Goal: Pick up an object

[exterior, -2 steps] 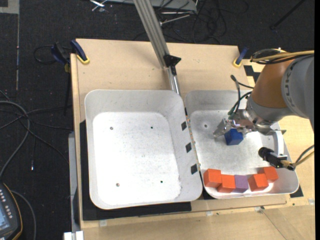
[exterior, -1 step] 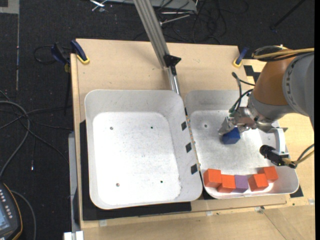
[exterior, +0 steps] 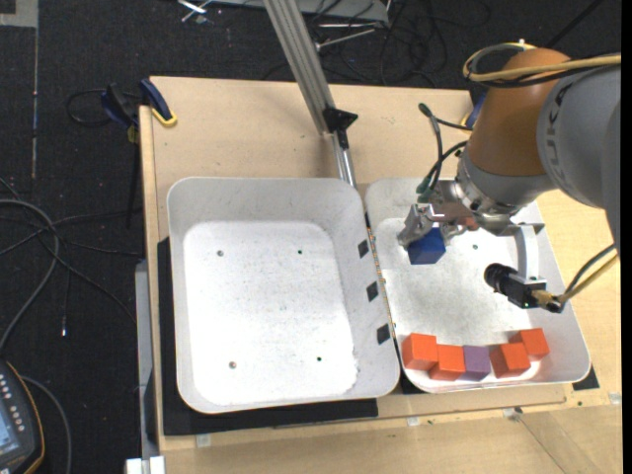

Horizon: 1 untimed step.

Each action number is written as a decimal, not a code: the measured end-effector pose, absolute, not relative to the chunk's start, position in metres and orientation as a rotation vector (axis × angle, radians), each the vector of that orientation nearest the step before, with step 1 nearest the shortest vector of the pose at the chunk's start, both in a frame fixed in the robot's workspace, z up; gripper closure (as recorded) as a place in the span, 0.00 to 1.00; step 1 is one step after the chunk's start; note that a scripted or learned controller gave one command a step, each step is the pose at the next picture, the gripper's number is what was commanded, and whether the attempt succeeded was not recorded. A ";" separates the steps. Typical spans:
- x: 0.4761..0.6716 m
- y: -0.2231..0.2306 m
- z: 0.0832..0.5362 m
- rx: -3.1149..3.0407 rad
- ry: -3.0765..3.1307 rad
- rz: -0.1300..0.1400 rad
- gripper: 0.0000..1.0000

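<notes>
Blue plastic or foam, by its look: a small blue block (exterior: 427, 250) sits directly under the gripper (exterior: 423, 227) in the upper left part of the right bin (exterior: 553, 265), close to the wall that bin shares with the left bin (exterior: 197, 294). The block appears to lie between the grey fingers, touching them, so the gripper is judged to be closed on it, though the slanted view does not settle whether the block is lifted or resting on the floor of the bin. No long axis can be made out; the block reads as roughly cubic. The arm (exterior: 553, 126) enters from the right of the frame and bends down over the upper part of the right bin. Along the lower wall of that bin lies a row of blocks, well apart from the gripper: four orange blocks (exterior: 423, 350) and one purple block (exterior: 477, 361) among them. The bin floor is white, speckled and flat, with open room between the gripper and the row. The move in hand is judged to be a straight lift; the near shared wall leaves little margin toward the left of the frame.
</notes>
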<state>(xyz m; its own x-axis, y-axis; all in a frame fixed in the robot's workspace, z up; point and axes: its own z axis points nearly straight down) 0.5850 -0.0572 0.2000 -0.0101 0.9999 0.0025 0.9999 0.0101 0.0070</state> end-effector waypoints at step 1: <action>0.517 0.025 0.194 2.216 2.237 -0.003 1.00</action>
